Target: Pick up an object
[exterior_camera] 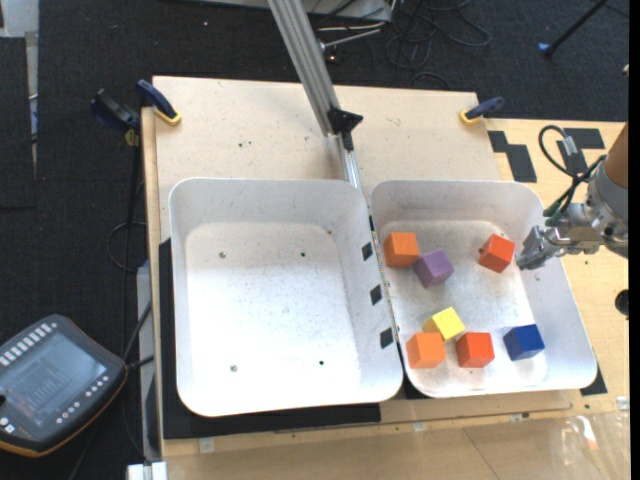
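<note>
**A:** Your pincer sits at the right rim of the right bin, reaching in from the right, low over the bin's edge. From this angle you can't tell how wide it stands, and nothing shows between its tips.

**B:** What's nearest to it?

**A:** The red-orange cube, just left of the pincer in the upper right part of that bin. Whether the two touch, you can't tell from here.

**B:** And the other things you could pick?

**A:** All in the same right bin. You have an orange cube toward the upper left, with a purple cube just beside it, lower and to the right. Further toward the near side, a yellow cube sits just above an orange block and a red block, the three packed close together. A blue cube lies to their right, near the bin's near-right corner.

**B:** The left side?

**A:** The left bin stands beside the right one on the counter, their inner walls touching. A slanted metal rail comes down from the top to where the bins meet, and a teach pendant lies off the counter at lower left.
</note>
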Available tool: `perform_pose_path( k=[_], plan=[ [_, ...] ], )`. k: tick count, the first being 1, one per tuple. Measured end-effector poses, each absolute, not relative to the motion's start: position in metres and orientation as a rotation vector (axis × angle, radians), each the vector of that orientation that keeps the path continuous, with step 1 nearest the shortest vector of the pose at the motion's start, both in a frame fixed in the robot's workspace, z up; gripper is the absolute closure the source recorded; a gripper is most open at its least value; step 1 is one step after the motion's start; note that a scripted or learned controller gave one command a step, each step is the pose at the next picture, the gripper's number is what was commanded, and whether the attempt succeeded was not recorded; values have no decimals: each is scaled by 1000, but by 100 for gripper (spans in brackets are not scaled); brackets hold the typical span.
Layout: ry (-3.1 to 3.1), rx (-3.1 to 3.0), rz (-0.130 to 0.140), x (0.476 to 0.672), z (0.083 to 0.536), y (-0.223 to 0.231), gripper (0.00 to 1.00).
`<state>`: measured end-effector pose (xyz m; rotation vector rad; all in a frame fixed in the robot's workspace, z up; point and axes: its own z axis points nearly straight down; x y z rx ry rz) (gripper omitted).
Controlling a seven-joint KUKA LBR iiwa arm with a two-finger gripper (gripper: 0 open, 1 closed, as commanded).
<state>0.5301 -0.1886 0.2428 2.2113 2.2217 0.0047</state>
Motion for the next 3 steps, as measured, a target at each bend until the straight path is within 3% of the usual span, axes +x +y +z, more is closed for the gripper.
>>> perform_pose_path(
  k=[3],
  plan=[
    [2228,2212,5,586,240,-39,100]
  ],
)
